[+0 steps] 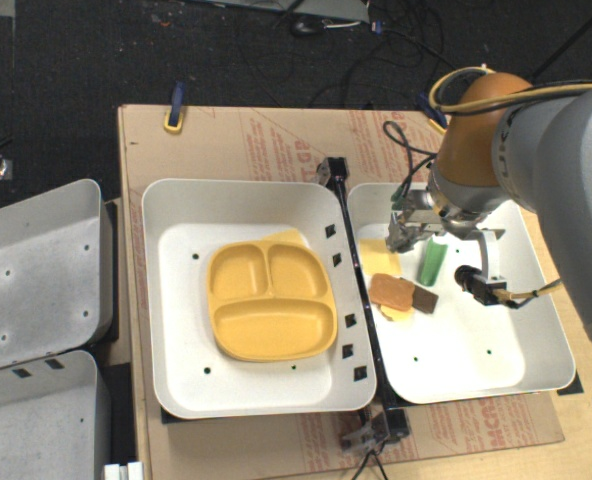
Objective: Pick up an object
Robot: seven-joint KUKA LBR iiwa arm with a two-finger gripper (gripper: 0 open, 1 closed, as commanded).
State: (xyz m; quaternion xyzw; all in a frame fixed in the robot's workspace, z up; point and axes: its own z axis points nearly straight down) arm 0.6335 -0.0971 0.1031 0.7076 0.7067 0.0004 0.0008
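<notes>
Pincer [408, 230] low in right bin [496, 368], over its upper-left part beside a green block [433, 263]; grip state cannot tell. Yellow piece [378, 260] and brown piece [393, 291] just left of the block. Yellow divided tray [272, 302] in left bin [176, 368].

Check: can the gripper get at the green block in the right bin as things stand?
Probably yes. The gripper hovers over the right bin, just beside the green block, whose top is uncovered. The brown piece and yellow piece lie close on its left and could crowd a finger.
</notes>
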